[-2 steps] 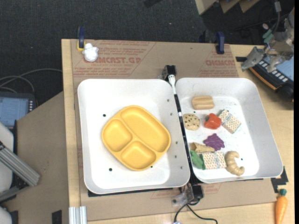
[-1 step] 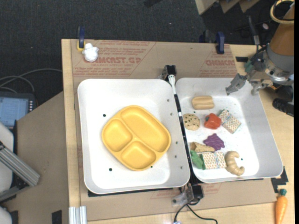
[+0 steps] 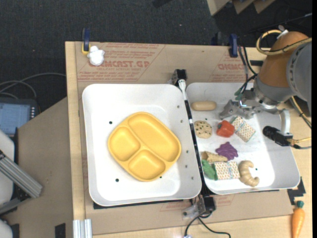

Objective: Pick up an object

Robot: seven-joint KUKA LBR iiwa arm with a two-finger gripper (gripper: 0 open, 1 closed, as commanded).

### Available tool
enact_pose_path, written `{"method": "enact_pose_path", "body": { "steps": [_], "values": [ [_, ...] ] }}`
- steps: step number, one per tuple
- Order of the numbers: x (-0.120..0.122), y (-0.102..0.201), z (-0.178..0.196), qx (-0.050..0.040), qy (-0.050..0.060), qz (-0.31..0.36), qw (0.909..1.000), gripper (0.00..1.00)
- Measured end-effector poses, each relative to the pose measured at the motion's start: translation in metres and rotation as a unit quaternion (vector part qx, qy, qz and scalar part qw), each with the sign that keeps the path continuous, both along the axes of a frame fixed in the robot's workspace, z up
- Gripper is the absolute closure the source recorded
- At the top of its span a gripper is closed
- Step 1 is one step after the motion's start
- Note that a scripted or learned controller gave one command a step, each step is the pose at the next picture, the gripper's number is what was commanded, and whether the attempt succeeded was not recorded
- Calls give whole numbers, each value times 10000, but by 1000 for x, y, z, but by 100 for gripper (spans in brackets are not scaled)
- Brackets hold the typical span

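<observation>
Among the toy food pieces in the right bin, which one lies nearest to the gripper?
The red pepper-like piece: it lies just below the gripper, beside the patterned cracker block. The round cookie, purple grapes and tan croissant lie farther away.

Red printed lettering runs across the cardboard sheet (image 3: 148,58) that lies on the table (image 3: 74,133) behind the two white bins. Above the left bin (image 3: 94,133) the largest line reads roughly "MCAST. G.P", its first letters cut off by a small white object (image 3: 95,57) resting on the sheet; the finer red lines above and below it are too small to read. Above the right bin (image 3: 282,172) a second red print begins "CHMC", and the rest is hidden behind the arm (image 3: 285,68). No other text, label or number is legible.
</observation>
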State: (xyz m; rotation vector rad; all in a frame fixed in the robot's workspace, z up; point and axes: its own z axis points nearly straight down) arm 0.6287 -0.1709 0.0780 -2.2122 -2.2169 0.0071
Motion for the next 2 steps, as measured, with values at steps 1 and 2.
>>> {"method": "enact_pose_path", "body": {
  "steps": [1, 2],
  "values": [
    [-68, 41, 6, 2, -14, -8, 10000, 0],
    [-126, 72, 6, -7, -26, -13, 10000, 0]
  ]
}}
